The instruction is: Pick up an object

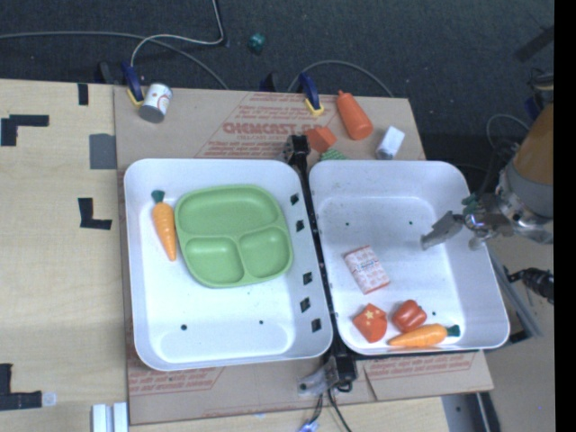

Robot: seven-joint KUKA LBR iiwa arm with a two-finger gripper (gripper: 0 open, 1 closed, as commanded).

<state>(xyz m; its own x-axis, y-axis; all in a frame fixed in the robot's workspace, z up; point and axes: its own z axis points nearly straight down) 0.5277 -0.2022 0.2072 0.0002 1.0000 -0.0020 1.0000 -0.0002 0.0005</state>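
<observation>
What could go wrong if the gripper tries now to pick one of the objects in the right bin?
1. The red pepper, the strawberry and a carrot lie packed together near the right bin front wall, so the fingers may push a neighbour or hit the wall.
2. The small packet lies flat, so the fingers may slide over it.
3. The gripper is off to the side of all of them, so a blind closing probably catches nothing.
</observation>
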